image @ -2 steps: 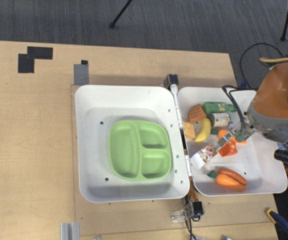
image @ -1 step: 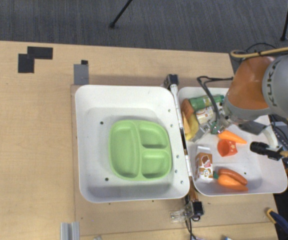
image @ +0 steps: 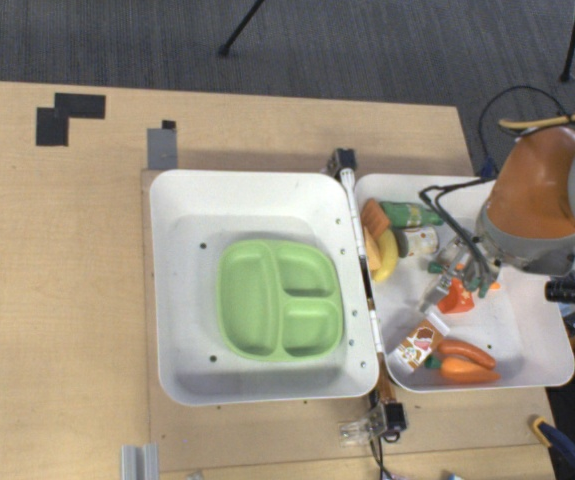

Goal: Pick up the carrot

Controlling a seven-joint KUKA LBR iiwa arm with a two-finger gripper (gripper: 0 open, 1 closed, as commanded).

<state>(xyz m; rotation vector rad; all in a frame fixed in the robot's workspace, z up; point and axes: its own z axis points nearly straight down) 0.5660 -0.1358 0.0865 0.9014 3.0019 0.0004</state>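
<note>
The hand point(image: 454, 281) hangs over the middle of the right bin point(image: 527, 376), reaching in from the bin's right edge under the arm's orange band point(image: 532, 193). Its metal fingers point down and toward the bin's left wall, but they blur into one another, so I cannot tell whether they stand wide or narrow. A small red-orange piece point(image: 457, 299) sits right at the fingertips; whether it is gripped or merely lying underneath is not clear.

The carrot point(image: 464, 362) lies near the bin's front edge, toward the front of the bin from the hand and slightly to its right, apart from it. Its long axis runs roughly parallel to that front edge, with a second orange piece seemingly pressed against it. A small printed packet point(image: 418, 348) rests just beside its left end.

By the bin's left wall lie a banana point(image: 384, 256) and a green-labelled bottle point(image: 408, 214). The left bin point(image: 182, 268) holds a green divided plate point(image: 279, 299). Both bins sit on the worktop point(image: 57, 298).

The hand would likely need to shift toward the front edge and close across the carrot's narrow width.
</note>
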